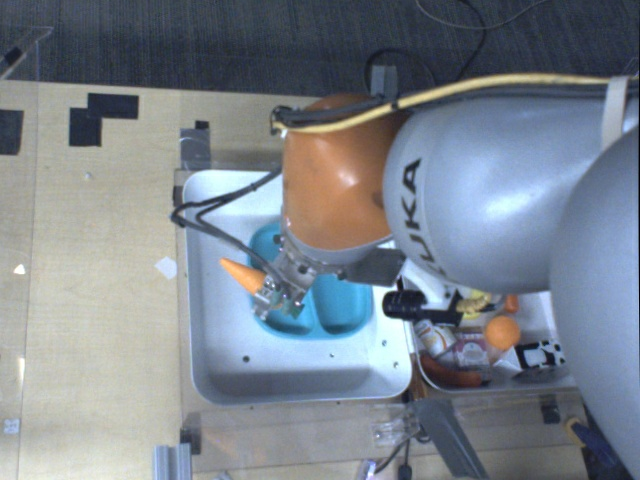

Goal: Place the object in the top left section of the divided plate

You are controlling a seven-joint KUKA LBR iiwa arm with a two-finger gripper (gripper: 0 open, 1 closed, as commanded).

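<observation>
A: Object? The orange carrot (238,272), tapered, looks like a plastic toy. It sticks out at nine o'clock from the pincer (272,295), thick end by the fingertips, tip over the white floor of the left bin (290,383).

B: Held?

A: Its thick end touches the fingertips; whether they pinch it or just stand spread beside it, I cannot tell, the wrist blocks too much.

B: Plate?

A: The blue divided plate (340,313) sits under the wrist, mostly hidden; the carrot hangs over its nine o'clock rim.

B: Handling?

A: My guess: light, stiff, smooth, a bit slippery. The cone shape will want to squirt out, so pinch across the thick end, not the tip. Not fragile.

B: Other bin?

A: At three o'clock, an orange ball (501,332) amid clutter.
</observation>
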